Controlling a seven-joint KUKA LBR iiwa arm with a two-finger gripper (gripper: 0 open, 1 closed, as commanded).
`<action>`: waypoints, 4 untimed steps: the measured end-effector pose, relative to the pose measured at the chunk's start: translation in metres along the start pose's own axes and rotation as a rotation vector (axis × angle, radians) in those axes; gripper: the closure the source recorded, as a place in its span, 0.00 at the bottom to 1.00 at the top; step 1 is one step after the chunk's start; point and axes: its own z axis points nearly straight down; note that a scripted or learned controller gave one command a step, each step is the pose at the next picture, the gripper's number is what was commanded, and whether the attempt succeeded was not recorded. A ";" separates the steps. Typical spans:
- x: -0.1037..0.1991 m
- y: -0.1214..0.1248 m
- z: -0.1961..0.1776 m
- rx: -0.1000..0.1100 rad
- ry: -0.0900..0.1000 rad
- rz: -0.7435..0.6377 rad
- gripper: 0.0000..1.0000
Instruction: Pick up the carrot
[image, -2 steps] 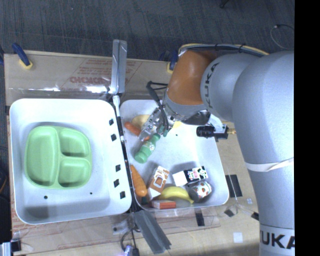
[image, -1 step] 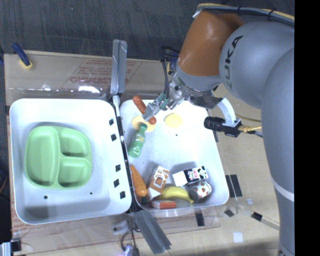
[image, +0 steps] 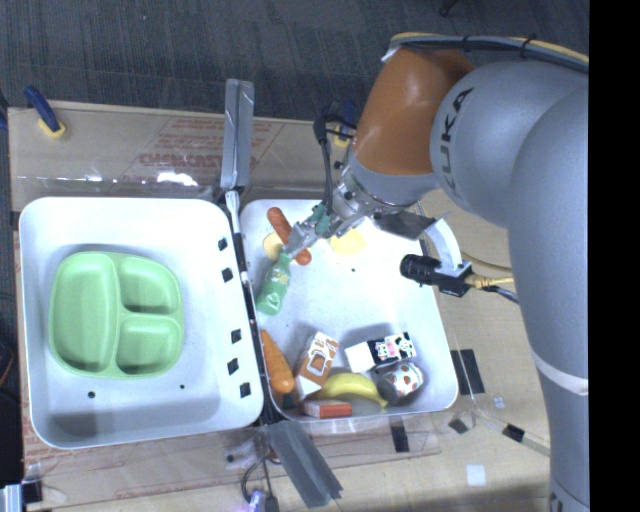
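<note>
Jaws' state I cannot tell; carrot (image: 278, 362) lies beside carton (image: 318, 360), near banana (image: 352, 386)

Grey arm (image: 500, 150) reaches leftward; pincer (image: 308, 232) points down-left.

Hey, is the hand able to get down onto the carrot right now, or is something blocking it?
Probably yes. The carrot lies uncovered against the right bin's left wall, with a small carton beside it. The hand hovers farther back, so that wall may crowd it.
</note>
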 end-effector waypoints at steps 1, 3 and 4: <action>0.000 0.000 0.000 0.000 0.000 0.000 0.00; 0.092 -0.001 0.046 -0.002 -0.001 0.125 0.00; 0.082 -0.088 0.047 0.001 0.001 0.191 0.00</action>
